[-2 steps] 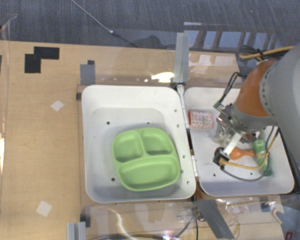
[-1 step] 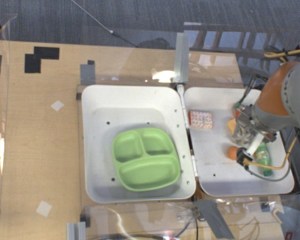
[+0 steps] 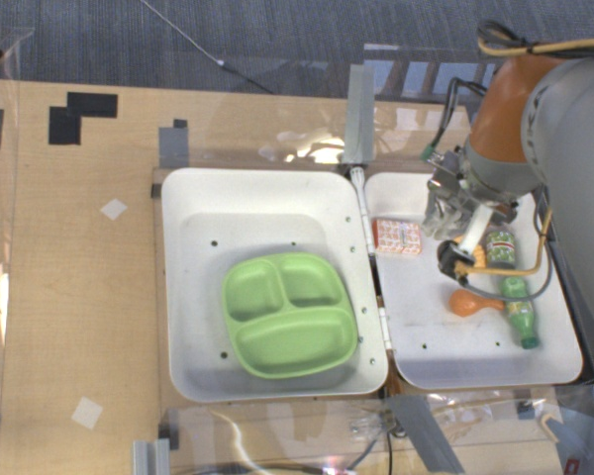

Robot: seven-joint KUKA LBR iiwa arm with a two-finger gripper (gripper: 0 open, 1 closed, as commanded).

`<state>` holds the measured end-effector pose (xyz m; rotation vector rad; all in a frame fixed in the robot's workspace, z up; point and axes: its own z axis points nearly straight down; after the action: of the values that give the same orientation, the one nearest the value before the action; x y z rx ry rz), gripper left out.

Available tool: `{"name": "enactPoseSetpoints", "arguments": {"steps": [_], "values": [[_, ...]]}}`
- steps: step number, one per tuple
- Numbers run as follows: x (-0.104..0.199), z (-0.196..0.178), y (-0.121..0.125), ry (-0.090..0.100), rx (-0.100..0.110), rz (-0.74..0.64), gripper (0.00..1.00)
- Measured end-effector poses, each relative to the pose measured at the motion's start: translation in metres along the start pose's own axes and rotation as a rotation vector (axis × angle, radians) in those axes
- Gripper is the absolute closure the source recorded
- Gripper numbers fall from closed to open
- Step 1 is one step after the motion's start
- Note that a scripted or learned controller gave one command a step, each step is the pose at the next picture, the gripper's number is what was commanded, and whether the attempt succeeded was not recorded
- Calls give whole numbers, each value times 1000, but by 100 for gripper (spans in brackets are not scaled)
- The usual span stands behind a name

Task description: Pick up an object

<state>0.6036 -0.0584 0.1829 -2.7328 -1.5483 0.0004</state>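
My gripper (image 3: 442, 216) hangs over the back part of the right bin (image 3: 426, 349), just right of a small red-and-white patterned box (image 3: 397, 236) that lies near the bin's left wall. Below and to the right of the gripper lie an orange spoon-like object (image 3: 472, 303), a green bottle (image 3: 519, 313) and a small can with a green and yellow label (image 3: 501, 247). Nothing shows between the gripper and these objects that would tell of a hold.
In the left bin (image 3: 193, 265) sits a green divided plate (image 3: 290, 315). A raised divider (image 3: 368, 265) runs between the two bins. The grey arm with its orange band (image 3: 505, 107) fills the upper right above the right bin.
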Motion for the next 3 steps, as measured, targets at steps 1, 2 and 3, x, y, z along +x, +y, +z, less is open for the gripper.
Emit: {"name": "enactPoseSetpoints", "arguments": {"steps": [1, 2, 3], "values": [[-69, 77, -46, -1, 4, -59, 100], [-49, 14, -32, 0, 0, -327, 100], [-112, -44, -58, -1, -1, -229, 100]]}}
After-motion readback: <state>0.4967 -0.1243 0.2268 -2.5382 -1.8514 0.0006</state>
